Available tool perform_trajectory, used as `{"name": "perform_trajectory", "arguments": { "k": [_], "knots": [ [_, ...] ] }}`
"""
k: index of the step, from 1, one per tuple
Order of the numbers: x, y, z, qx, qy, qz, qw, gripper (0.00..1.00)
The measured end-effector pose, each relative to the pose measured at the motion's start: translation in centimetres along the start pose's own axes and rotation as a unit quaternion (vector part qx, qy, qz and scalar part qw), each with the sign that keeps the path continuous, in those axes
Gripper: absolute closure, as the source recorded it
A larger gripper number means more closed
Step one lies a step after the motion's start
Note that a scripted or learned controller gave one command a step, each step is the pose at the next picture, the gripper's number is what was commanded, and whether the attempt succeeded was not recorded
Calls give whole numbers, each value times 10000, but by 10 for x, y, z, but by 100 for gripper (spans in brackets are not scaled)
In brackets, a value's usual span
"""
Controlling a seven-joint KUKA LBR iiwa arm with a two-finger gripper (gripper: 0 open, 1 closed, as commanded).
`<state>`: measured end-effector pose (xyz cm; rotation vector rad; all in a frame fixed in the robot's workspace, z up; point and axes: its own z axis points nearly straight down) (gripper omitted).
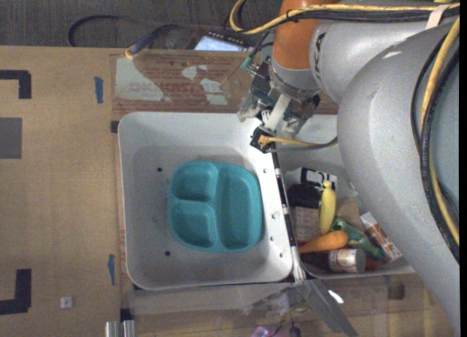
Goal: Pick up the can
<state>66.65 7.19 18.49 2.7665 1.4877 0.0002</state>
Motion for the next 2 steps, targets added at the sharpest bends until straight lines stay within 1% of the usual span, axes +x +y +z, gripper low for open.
{"name": "perform_trajectory", "arguments": {
  "k": [1, 2],
  "knots": [
    [8, -5, -17, -8, 4, -988, 9951, 0],
    [30, -26, 46, -8, 45, -398, 9992, 0]
  ]
}}
